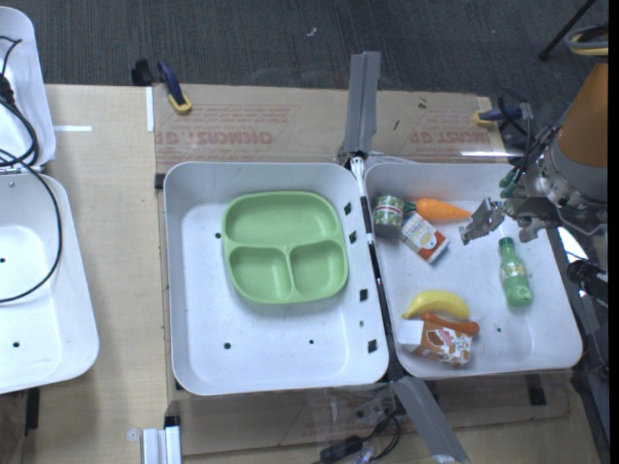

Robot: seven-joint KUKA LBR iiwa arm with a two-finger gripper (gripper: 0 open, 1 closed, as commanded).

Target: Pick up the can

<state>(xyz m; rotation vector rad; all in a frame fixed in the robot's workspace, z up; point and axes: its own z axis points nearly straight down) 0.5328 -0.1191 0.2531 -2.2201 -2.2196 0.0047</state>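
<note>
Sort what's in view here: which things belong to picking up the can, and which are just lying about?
Belongs to the job:
- can, far left corner of the right bin
- gripper, above that bin, apart from the can

Lying about:
- carrot
- small carton
- green bottle
- banana
- snack packet
- green divided plate in the left bin

Red letters run along the brown cardboard sheet (290,124) behind the two white bins, but they sit upside down and too faint to read, and the labels on the can (388,213) and small packets are too tiny to read.
</note>
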